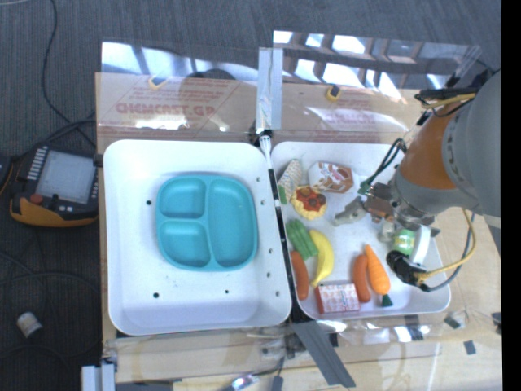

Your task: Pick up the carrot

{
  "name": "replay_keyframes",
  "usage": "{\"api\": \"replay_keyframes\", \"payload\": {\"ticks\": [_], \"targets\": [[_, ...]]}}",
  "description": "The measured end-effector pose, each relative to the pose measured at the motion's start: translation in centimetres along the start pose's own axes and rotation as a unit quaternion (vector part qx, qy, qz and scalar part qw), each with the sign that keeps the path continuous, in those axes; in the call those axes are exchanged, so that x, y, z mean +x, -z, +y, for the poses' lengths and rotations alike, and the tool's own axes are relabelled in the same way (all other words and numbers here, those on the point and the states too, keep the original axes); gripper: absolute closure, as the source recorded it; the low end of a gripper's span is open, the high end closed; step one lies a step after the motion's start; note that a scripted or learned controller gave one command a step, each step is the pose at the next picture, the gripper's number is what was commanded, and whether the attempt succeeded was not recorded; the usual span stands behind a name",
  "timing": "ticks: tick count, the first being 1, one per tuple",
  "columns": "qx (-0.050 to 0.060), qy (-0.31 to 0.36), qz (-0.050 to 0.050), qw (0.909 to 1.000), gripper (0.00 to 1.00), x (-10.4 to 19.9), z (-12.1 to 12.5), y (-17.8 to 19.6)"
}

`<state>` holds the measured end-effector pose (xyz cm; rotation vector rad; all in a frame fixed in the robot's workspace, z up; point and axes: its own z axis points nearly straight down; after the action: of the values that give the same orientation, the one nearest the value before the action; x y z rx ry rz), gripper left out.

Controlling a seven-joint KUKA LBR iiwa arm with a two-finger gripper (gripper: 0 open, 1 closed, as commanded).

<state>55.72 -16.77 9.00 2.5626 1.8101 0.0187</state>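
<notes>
camera view: three carrots (376,270) (right bin), one banana (323,255), one blue tray (207,222).

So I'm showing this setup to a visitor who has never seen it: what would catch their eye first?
Probably the bright turquoise three-compartment plastic plate, alone in the left shallow white bin. Next, the cluster of colourful toy food in the right shallow white bin: a yellow banana and an orange carrot with a green tip near the front. The grey arm's hand hangs over that bin's middle.
</notes>
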Motion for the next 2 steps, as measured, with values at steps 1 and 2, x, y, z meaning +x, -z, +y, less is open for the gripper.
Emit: {"api": "replay_keyframes", "payload": {"ticks": [1, 2], "targets": [[0.005, -0.035, 0.0, 0.9994, 0.0, 0.6, 2.0, -0.1], [0.007, 0.02, 0.015, 0.9997, 0.0, -2.8, -2.7, 1.1]]}}
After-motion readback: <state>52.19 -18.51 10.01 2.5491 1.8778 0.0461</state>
